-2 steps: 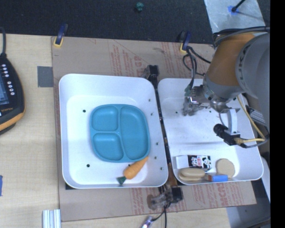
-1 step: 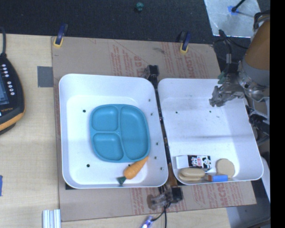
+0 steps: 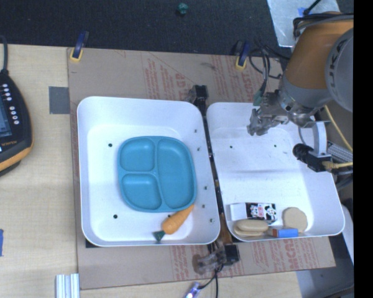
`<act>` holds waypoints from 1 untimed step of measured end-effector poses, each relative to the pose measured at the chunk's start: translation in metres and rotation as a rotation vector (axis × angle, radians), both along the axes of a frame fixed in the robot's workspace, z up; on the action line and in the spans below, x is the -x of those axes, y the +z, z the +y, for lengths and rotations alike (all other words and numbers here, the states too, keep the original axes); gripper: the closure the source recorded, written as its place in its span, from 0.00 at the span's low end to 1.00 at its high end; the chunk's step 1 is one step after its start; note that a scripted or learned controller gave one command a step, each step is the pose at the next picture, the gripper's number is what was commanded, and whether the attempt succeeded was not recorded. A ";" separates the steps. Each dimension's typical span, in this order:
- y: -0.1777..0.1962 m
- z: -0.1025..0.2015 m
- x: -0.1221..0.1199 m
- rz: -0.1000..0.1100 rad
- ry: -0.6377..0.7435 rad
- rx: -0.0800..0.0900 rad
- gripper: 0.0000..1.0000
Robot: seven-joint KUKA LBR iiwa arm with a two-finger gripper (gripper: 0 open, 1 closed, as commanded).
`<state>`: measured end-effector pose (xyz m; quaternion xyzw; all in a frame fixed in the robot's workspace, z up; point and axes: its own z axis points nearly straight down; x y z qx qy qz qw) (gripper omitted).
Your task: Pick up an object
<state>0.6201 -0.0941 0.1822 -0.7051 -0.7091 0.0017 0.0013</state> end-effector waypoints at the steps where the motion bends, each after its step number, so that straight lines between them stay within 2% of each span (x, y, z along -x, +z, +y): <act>1: 0.011 -0.001 0.000 0.001 0.002 0.001 1.00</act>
